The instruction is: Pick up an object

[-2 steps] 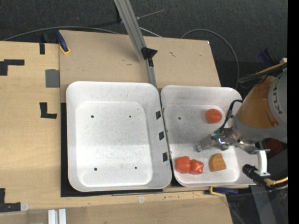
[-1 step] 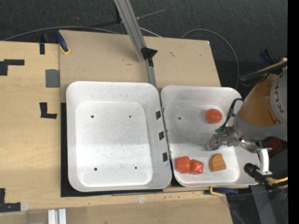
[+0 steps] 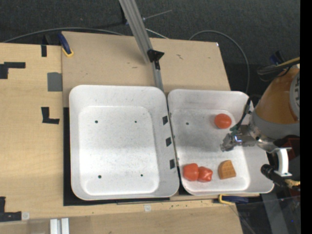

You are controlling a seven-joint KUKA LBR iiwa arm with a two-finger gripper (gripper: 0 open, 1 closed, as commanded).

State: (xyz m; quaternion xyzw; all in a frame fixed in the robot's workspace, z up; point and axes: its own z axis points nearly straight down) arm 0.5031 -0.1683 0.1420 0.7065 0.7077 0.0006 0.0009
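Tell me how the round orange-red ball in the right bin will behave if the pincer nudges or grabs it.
The orange-red ball looks round and smooth, so a nudge would likely send it rolling across the flat floor of the right bin. Its curved sides may slip out of an off-centre pinch. The pincer sits just below it, so a glancing touch seems possible.

Gripper (image 3: 229, 144) hovers in the right bin (image 3: 195, 101) between orange ball (image 3: 223, 120) and tan block (image 3: 226, 169).

Two white bins (image 3: 117, 94) — three red pieces (image 3: 223, 120), one tan block (image 3: 226, 169).
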